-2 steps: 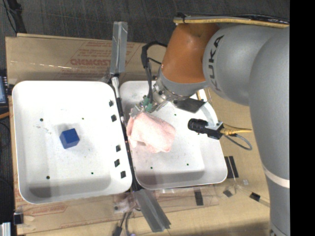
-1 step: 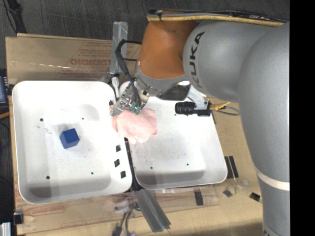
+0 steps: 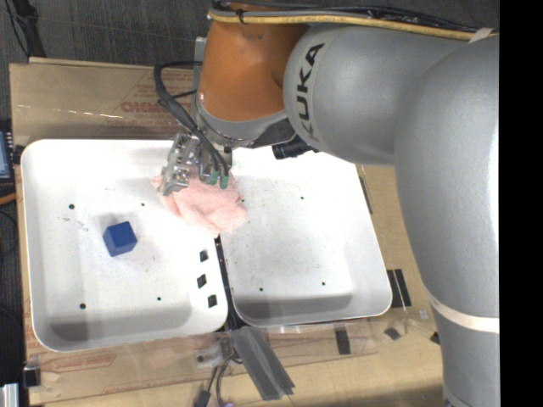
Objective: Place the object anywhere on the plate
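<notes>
1 crumpled pink cloth (image 3: 212, 209) straddles both bins' shared edge, under the tool (image 3: 197, 175).

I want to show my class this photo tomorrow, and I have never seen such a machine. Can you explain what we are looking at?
One camera, fixed above a bench, looks down at a slant. The big grey shape with the orange band is a robot arm, reaching in from the right. At its tip is a gripper, the part that picks things up. It hangs right over a pink cloth-like thing lying across the divide between two shallow white bins. I cannot tell whether it holds the pink thing. The left bin also holds a small blue cube. The right bin is beside it.
</notes>
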Controlling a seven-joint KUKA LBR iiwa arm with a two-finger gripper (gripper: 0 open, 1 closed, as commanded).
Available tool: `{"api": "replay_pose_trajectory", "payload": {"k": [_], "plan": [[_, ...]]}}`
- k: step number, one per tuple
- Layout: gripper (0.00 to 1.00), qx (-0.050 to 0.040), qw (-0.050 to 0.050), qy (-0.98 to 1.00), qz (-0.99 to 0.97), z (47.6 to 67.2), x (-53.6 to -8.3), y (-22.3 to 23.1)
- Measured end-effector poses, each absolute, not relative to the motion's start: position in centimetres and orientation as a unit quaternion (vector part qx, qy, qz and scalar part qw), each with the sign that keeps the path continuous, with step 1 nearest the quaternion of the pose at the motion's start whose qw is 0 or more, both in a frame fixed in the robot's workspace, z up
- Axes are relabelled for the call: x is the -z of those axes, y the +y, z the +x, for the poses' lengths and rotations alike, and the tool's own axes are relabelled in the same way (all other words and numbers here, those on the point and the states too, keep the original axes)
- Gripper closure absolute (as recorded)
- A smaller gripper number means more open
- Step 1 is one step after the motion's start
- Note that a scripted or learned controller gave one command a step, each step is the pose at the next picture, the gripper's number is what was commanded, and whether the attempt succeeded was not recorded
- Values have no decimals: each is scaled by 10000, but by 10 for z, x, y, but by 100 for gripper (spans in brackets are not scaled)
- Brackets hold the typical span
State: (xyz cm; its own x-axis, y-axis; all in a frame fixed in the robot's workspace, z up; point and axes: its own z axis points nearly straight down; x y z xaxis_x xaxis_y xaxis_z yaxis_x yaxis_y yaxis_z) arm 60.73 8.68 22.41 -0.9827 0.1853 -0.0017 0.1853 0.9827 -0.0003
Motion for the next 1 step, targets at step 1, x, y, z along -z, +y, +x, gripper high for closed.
{"api": "replay_pose_trajectory", "payload": {"k": [1], "plan": [[100,0,12,10000,-8,608,-232,137]]}}
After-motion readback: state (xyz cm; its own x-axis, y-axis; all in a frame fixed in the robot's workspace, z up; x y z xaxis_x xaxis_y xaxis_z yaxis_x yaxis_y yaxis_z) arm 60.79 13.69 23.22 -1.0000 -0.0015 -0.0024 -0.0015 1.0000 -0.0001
